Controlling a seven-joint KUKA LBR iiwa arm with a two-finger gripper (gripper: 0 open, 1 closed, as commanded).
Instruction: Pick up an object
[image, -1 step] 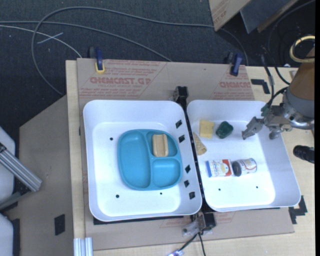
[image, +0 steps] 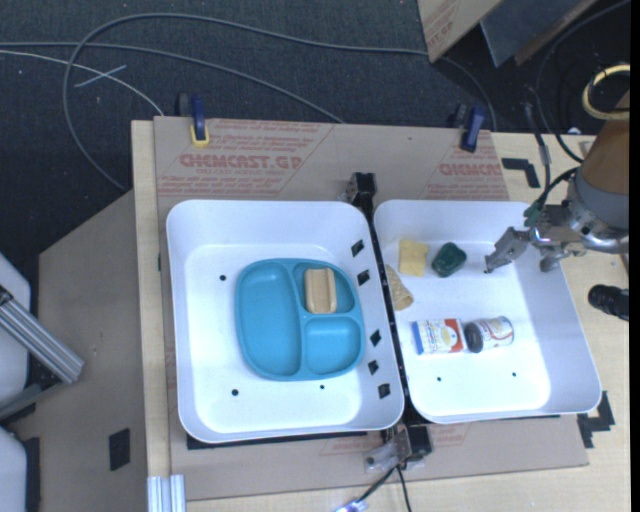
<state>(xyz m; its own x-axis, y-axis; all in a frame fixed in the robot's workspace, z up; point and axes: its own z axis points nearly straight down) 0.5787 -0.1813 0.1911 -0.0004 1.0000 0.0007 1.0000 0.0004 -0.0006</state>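
Note:
In the right bin (image: 560, 380) lie a yellow block (image: 412, 256), a dark green lump (image: 448, 260), a white, red and blue box (image: 438, 336) and a small can (image: 489, 333) on its side. A tan piece (image: 400, 292) rests against the divider. My gripper (image: 522, 260) hangs over the bin's upper right part, to the right of the green lump and apart from it. Its fingers (image: 499, 256) stand open with nothing between them.
The left bin (image: 200, 380) holds a blue divided plate (image: 270, 320) with a tan block (image: 320, 291) in its upper right compartment. Clamps (image: 200, 128) grip the cardboard base at the back. Cables run over the dark floor behind.

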